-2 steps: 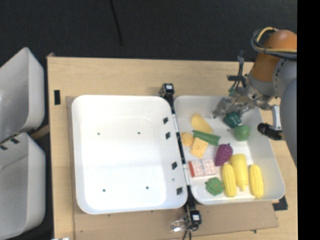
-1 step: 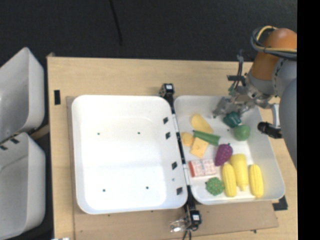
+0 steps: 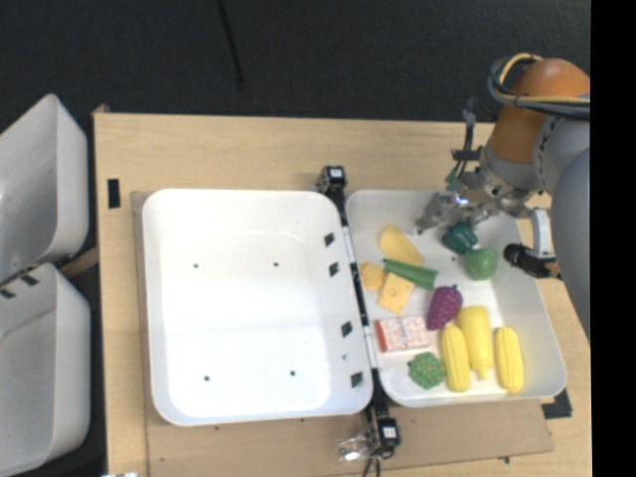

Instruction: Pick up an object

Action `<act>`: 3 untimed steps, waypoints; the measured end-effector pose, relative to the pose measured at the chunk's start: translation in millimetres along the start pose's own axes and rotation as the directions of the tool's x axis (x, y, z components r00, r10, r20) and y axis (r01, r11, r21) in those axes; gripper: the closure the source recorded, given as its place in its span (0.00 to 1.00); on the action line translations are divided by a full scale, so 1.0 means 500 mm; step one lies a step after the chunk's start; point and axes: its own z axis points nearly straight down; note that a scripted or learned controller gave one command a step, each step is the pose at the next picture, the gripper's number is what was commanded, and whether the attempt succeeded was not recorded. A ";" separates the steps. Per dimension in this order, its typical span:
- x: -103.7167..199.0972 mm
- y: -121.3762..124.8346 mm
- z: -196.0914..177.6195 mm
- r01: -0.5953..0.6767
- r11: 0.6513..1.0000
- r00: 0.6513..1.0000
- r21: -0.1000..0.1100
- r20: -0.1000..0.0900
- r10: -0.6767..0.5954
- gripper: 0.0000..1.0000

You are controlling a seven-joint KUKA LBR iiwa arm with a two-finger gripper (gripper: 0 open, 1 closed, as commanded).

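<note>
Wooden bench point(image 3: 229, 152), right bin point(image 3: 537, 366), toy food point(image 3: 477, 341)

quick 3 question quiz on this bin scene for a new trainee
1. True or false: the toy food lies in the left bin.
2. How many yellow corn cobs lie side by side in the right bin?
3. Which item is nearest the gripper: A purple grapes, B dark green pepper, C broccoli?

Key: 1 false, it lies in the right bin. 2 three. 3 B.
</note>
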 end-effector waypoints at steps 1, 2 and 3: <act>-0.026 0.006 0.001 -0.001 1.000 1.000 0.015 -0.018 0.002 0.00; -0.035 -0.026 -0.001 -0.002 1.000 1.000 -0.002 -0.001 0.002 0.00; -0.037 -0.023 -0.021 -0.002 1.000 1.000 -0.005 0.000 0.002 1.00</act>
